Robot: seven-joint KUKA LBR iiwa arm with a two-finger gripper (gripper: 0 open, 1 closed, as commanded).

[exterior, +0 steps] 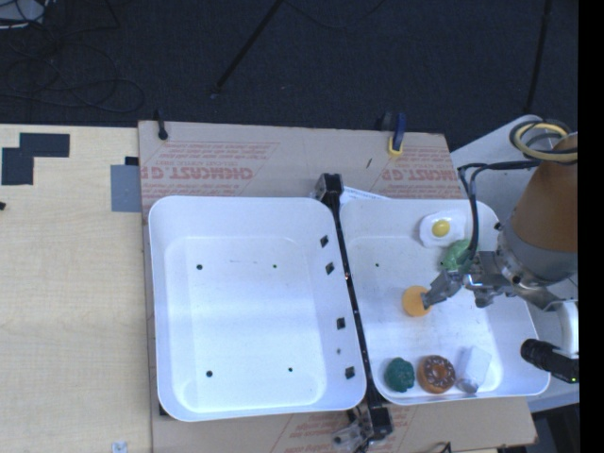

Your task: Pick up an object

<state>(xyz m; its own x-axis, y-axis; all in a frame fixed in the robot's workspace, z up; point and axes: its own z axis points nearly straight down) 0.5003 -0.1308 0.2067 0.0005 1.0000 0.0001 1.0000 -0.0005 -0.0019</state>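
- Reaching in over the right bin's right edge, the grey arm with its orange band (555,201) holds the pincer (436,296) low above the middle of the right shallow white bin (377,253).
- The pincer tips sit at the right side of a small round orange piece (414,302), touching it or just beside it; whether the tips are spread or pressed together cannot be told, and the orange piece is not seen between them.
- A fried-egg toy, white with a yellow yolk (438,228), lies near the right bin's far right corner.
- A small green leafy piece (458,253) sits just below the egg, partly behind the wrist.
- Along the right bin's near edge three things lie in a row: a dark green lumpy piece (400,375), a brown ring doughnut with sprinkles (436,374) just beside it, and a pale whitish block (475,366) toward the near right corner.
- The left shallow white bin (175,253) lies side by side with the right one, a black divider strip (342,281) between them.
- Both bins rest on a brown cardboard sheet (283,163) on the light wooden tabletop (66,300).
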